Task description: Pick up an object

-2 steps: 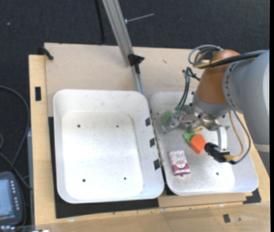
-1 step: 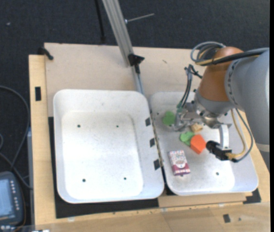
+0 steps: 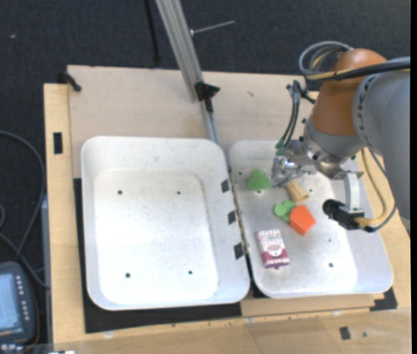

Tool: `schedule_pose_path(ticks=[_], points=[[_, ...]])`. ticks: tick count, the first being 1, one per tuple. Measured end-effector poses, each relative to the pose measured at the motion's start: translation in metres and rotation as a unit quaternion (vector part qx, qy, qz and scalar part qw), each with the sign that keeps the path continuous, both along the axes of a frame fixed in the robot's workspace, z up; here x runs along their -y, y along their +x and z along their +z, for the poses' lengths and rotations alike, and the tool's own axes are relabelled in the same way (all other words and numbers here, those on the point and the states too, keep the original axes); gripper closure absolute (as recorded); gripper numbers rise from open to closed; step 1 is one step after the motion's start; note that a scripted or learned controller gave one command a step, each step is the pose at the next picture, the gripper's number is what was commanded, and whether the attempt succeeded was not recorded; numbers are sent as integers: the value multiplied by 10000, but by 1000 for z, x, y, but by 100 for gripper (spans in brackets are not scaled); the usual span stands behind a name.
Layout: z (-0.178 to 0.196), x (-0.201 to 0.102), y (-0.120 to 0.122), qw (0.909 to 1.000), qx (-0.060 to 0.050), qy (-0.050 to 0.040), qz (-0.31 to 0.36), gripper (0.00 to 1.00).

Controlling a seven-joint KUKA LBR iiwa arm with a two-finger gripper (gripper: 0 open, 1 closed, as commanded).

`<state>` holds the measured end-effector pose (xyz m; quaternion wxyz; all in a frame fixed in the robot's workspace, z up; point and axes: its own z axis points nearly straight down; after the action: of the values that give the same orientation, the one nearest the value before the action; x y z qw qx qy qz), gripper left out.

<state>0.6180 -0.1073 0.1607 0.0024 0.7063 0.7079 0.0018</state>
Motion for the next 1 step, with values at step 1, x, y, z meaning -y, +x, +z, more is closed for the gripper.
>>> schedule_pose_path(ticks=[1], points=[[53,-9,2,10000,5,1,8,100]])
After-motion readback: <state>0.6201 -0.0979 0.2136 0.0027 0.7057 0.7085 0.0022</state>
